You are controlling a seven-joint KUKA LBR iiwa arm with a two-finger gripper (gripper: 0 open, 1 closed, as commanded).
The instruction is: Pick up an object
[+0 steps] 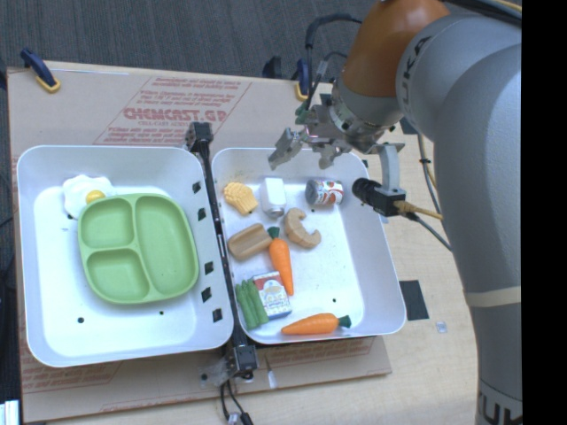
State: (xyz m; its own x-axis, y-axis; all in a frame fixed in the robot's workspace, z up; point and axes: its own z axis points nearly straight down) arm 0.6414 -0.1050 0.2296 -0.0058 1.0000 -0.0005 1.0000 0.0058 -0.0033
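Observation:
The right bin (376, 264) holds several toy foods: a corn piece (239, 198), a white block (274, 192), a small can (324, 192) lying on its side, a tan curved pastry (301, 228), a brown bread roll (248, 241), two carrots (281, 265) (314, 325), a green bean bundle (250, 304) and a small carton (274, 296). My gripper (306, 151) hangs above the bin's back edge, just behind the white block and the can. It is open, its fingers spread apart with nothing between them.
The left bin (35, 326) carries a green divided plate (137, 246) and a toy fried egg (84, 191) at its back left corner. A black clamp strip (211, 228) runs between the bins. The arm's black cable connector (376, 196) overhangs the right bin's right rim.

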